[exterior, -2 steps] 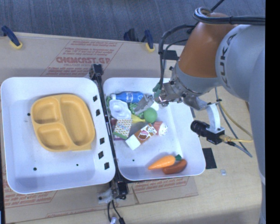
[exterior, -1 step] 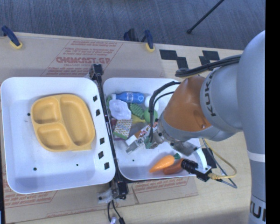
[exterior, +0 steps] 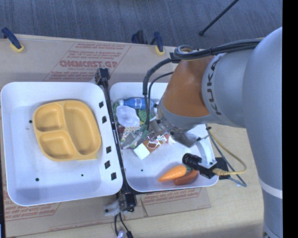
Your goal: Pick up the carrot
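The carrot lies on its side on the floor of the right bin, near that bin's front rim, with its thin end pointing toward the left bin. Just behind it and touching it is a reddish-brown piece that I can't identify from here. The arm comes in from the right and bends over the back half of the right bin, its orange band facing the camera and covering most of what sits below the wrist. The hand points down and to the left into a clutter of items near the bin's middle, well apart from the carrot. I cannot tell how far open it is or whether it has hold of anything (the wrist blocks my line of sight). In that clutter I can make out a white cube nearest the front, a printed packet beside it, a crumpled clear piece, and a blue bottle lying near the back wall. The left bin holds a yellow divided plate with three compartments, set toward the back and tilted slightly off square. Both bins sit side by side on a cardboard-covered surface with red print, and blue clamps grip its far edge.
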### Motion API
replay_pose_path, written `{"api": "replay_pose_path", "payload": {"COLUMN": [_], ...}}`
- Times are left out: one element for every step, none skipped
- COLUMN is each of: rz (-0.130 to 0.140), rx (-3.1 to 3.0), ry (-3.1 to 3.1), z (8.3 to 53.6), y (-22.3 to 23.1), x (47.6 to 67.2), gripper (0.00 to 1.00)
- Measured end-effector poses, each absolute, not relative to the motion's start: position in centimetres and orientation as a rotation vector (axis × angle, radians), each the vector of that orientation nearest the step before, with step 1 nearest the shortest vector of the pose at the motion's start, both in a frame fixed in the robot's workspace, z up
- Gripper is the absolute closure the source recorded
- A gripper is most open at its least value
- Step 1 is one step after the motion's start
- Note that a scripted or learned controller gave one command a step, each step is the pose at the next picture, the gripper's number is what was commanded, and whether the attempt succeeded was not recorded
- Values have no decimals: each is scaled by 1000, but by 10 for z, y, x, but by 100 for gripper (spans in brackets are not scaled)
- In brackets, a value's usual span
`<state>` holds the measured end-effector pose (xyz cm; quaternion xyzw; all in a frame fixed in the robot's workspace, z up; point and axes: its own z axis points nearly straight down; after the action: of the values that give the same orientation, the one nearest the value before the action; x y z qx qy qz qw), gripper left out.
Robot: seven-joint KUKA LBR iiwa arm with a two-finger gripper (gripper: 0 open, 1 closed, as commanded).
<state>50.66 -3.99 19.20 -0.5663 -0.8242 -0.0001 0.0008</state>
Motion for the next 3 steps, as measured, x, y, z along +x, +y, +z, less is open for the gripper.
{"api": "replay_pose_path", "payload": {"rz": [2, -1, 3], "rx": [-1322, -1496, -1336], "ry": [-2845, -2764, -2839], "z": [194, 311, 191], "y": [-44, -47, -77], "x": [476, 545, 512], "gripper": [0, 0, 0]}}
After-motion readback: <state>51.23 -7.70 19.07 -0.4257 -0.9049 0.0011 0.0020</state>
